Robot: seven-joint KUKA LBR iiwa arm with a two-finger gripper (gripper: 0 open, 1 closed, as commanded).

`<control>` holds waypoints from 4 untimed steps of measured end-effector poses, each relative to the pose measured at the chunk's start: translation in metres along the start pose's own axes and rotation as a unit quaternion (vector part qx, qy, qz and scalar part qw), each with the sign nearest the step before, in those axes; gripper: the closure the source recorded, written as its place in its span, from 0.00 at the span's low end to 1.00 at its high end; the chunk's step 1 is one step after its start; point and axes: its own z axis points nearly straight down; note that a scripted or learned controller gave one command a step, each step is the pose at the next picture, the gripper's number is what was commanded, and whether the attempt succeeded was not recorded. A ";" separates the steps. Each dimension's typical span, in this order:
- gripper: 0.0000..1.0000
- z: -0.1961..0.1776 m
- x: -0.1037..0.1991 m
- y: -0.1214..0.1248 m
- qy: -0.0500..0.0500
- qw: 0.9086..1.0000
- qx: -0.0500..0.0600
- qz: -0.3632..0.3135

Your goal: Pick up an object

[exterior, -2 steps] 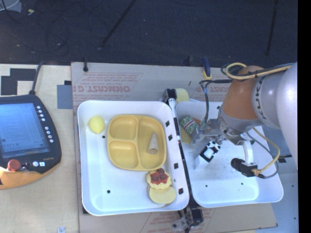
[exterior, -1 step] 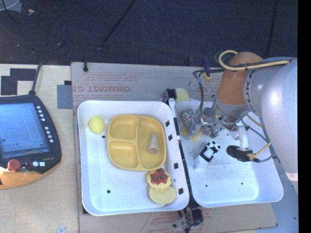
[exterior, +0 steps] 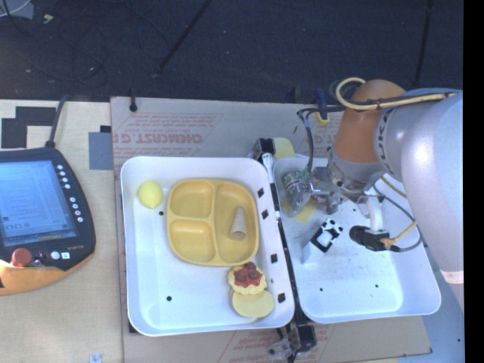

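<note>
Arm [exterior: 393, 142] over right bin [exterior: 378, 293], yellow tray [exterior: 189, 233] in left bin [exterior: 151, 293]

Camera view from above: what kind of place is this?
Probably a robot lab. A grey arm reaches over two white bins, a control tablet lies beside them, and toy food sits on a yellow tray.

In the left bin [exterior: 144, 308] a divided tray [exterior: 193, 237] holds what may be a cone [exterior: 239, 222]; a ball [exterior: 150, 194] lies left of it.
</note>
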 end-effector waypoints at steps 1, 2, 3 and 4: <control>0.00 0.000 -0.003 0.001 0.004 1.000 0.000 -0.001; 0.00 0.000 -0.003 0.001 0.004 1.000 -0.001 -0.001; 1.00 -0.011 0.001 0.002 0.009 1.000 0.000 -0.001; 0.00 -0.010 0.001 0.002 0.009 1.000 0.000 -0.001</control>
